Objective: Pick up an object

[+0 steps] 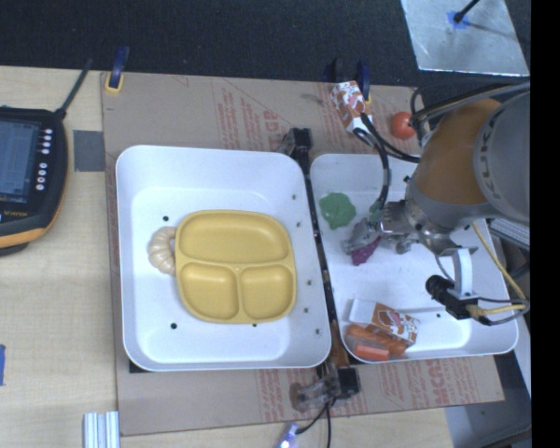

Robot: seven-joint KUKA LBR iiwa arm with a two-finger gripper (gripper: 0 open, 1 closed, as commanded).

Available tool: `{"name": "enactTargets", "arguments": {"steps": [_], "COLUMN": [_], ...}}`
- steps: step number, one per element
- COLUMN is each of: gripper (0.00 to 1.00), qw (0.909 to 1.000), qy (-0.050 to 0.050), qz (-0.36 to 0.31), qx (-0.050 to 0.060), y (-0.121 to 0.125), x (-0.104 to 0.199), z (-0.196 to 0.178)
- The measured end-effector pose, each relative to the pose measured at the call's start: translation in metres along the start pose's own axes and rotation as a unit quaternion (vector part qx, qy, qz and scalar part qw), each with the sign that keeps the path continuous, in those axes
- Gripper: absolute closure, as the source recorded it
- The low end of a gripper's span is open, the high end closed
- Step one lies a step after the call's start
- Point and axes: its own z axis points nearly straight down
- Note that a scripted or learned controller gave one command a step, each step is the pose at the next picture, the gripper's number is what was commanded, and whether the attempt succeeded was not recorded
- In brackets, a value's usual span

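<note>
Camera view is showing the gripper point(371, 230) hovering over a purple toy point(361, 247), can't tell its state, probably needing to clamp next.

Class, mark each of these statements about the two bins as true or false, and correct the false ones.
1. The yellow divided tray lies in the left bin. True.
2. The green object lies in the left bin. False: it lies in the right bin.
3. The gripper is over the right bin, near the purple object. True.
4. The snack packet sits at the right bin's far edge. False: it is in the near corner.
5. A beige object lies at the tray's left side. True.
</note>
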Motion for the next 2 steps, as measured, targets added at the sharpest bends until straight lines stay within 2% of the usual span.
{"name": "enactTargets", "arguments": {"steps": [1, 2], "gripper": [1.00, 1.00], "qw": [1.0000, 1.0000], "qy": [-0.001, 0.000], "qz": [-0.002, -0.001], "qx": [0.001, -0.002], "y": [0.000, -0.008], "x": [-0.001, 0.082], "z": [-0.010, -0.101]}}
